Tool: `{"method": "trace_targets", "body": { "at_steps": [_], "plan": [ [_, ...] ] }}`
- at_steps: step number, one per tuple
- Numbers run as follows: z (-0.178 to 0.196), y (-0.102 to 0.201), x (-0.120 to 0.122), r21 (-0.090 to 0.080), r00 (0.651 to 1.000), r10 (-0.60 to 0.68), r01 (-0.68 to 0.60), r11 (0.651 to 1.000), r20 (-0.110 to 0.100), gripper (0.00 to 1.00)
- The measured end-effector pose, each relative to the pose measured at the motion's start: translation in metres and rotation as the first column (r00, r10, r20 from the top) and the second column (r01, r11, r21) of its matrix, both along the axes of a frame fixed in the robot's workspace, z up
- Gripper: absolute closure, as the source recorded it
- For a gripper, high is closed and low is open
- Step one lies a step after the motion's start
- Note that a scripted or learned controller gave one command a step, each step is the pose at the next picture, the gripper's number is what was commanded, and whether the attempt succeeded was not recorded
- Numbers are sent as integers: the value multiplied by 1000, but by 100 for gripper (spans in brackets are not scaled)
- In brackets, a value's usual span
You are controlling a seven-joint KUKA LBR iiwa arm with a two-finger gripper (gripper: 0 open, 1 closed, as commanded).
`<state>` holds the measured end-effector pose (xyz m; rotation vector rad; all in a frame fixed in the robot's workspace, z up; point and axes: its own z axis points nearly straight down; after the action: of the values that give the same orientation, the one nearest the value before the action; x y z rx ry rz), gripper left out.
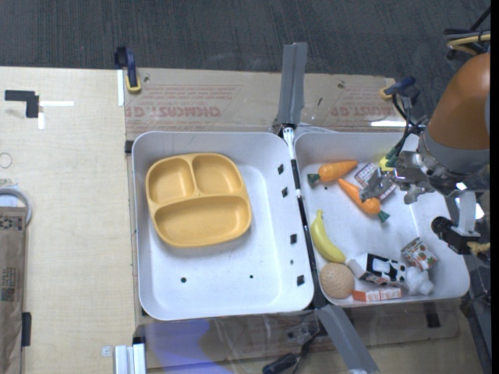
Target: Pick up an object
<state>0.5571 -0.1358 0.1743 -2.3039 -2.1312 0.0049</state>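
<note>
1. The gripper is seen low in the right bin, over a toy carrot; whether anything is held cannot be told.
2. The carrot is judged light, rigid and slippery; its thick middle is best grasped.

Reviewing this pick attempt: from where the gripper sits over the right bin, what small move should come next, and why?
Probably a short straight descent. The gripper sits low over the right bin, right at the carrot that lies beside a second carrot. Nothing visibly sits between its fingers, so lowering onto that carrot before closing seems the sensible step.
</note>
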Motion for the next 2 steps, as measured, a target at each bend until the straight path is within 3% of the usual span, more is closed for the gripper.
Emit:
{"method": "trace_targets", "body": {
  "at_steps": [1,2],
  "plan": [
    [-82,-8,34,-1,999,50,-50,999,5,0],
    [-74,-9,33,0,999,46,-46,999,2,100]
  ]
}}
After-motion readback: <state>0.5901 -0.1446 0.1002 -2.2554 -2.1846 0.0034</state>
